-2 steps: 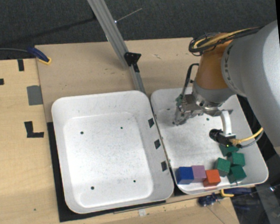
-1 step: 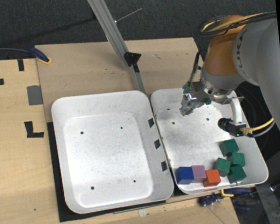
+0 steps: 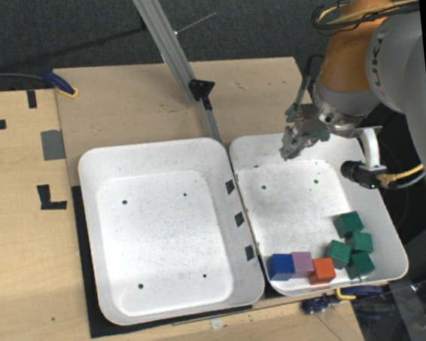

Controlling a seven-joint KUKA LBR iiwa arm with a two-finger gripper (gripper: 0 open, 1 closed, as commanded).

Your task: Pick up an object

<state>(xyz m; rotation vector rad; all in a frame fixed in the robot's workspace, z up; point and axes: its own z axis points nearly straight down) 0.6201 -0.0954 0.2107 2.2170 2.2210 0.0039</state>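
Left bin, left of the right bin: bare floor. Right bin's near edge: blue block, lilac block, orange block, green blocks, clustered, likely slid there. Gripper hangs over that bin's far rim, well apart from them, nothing held; opening: cannot tell.

The arm is cut off by the right and top edges. The fingers of the gripper are too small and blurred to tell apart. Among the green blocks, the pieces overlap, so their number is unclear. The purple block is partly hidden by the orange block. The metal pole runs out at the top edge.
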